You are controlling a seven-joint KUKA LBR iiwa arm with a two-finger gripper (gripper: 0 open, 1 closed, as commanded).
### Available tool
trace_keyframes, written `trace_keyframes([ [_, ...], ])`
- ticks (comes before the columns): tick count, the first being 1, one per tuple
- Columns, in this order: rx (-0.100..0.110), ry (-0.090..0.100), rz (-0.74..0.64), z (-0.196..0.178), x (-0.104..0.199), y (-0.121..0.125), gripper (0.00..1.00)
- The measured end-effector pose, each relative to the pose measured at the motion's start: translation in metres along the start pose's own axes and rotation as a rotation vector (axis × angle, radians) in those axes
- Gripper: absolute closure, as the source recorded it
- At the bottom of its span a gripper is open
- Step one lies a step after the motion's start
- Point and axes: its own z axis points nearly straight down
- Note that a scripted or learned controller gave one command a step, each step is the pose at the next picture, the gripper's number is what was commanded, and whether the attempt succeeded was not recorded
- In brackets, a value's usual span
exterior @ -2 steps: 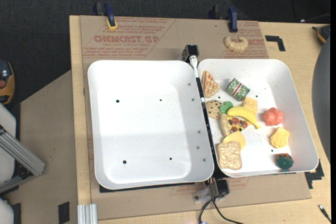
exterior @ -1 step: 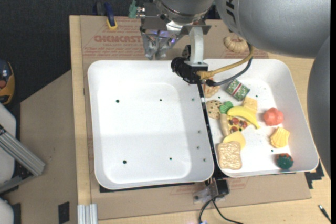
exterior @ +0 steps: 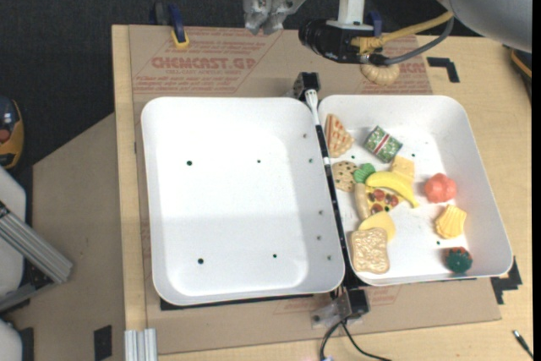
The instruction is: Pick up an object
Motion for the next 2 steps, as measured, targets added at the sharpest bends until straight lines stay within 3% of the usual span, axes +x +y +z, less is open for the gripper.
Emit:
trace_keyframes([
  [1,0.002,-0.002,0.002,-0.070,-0.009,0.010,1.00],
  [2,0.030,-0.009,0.000,0.094,0.001,-0.036,1.00],
])
